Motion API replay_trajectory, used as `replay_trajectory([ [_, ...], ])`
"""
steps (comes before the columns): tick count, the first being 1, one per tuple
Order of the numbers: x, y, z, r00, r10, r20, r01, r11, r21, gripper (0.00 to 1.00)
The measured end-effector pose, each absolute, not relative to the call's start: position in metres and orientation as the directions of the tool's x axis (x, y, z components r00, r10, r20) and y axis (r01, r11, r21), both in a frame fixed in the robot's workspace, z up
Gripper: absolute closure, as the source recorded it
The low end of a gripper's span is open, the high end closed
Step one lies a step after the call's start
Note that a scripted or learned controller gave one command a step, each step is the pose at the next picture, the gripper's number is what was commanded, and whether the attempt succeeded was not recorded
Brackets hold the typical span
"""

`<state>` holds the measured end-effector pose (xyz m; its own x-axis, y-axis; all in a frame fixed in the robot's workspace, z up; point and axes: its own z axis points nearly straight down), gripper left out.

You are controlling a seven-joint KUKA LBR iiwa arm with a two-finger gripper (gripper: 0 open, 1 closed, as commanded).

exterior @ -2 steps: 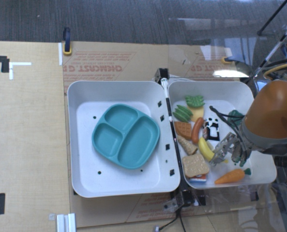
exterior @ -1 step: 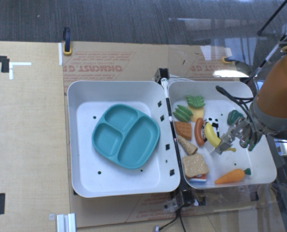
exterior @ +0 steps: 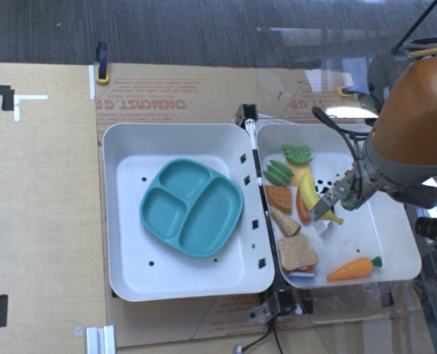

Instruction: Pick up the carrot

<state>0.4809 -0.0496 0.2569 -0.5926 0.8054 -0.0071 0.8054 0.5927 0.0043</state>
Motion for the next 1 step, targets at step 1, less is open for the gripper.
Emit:
replay_trajectory([
  [1,0.48,0.0279,0.2636,-0.486,0.874,-0.005,0.874,0.486,0.003,1.0],
])
